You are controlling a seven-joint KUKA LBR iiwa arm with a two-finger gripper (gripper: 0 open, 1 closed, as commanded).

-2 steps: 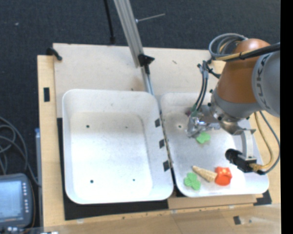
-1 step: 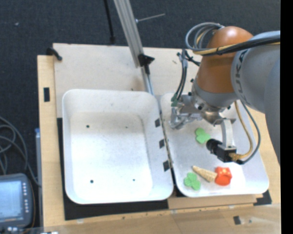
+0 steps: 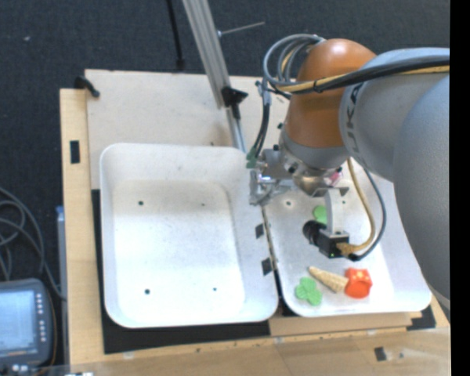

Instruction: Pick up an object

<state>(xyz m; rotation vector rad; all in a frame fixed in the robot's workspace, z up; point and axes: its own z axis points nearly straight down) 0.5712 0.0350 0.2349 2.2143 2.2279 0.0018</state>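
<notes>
two bins side by side on the bench [image 3: 74, 210]. in the right bin [image 3: 403, 280], near its front edge: clover-shaped piece [image 3: 308, 291] leftmost, cone [image 3: 327, 279] just right of it, small block [image 3: 358, 283] touching the cone's right end. left bin [image 3: 176, 237] beside it.

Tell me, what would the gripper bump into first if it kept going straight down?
Probably the right bin's white floor. The gripper points down near that bin's left edge; depth is hard to judge.

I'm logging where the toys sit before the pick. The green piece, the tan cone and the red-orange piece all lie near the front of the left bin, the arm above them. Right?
Not quite: the green piece, the tan cone and the red-orange piece lie near the front of the right bin, not the left bin. The camera view shows it, with the arm above them.
</notes>
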